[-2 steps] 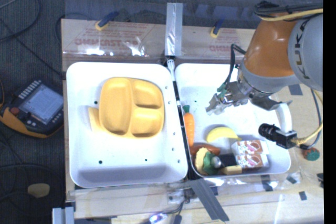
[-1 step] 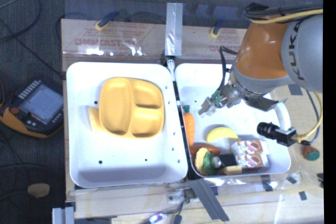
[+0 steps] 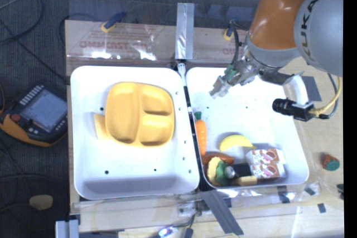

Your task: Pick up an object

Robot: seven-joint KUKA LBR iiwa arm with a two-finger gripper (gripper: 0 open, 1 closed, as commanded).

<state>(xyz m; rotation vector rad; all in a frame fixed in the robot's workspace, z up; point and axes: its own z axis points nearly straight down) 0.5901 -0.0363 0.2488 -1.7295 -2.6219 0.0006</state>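
Your arm [image 3: 295,19] reached in from the right, its claw [image 3: 222,86] hanging over the right bin [image 3: 295,136] near its back left corner. A carrot [image 3: 201,136], a banana [image 3: 235,142] and a carton [image 3: 266,163] lay along that bin's front. A yellow tray [image 3: 139,113] sat in the left bin [image 3: 89,175].

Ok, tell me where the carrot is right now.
The carrot lies in the right bin, along its left wall, pointing toward the pile of toy food at the near edge. The banana sits just to its right.
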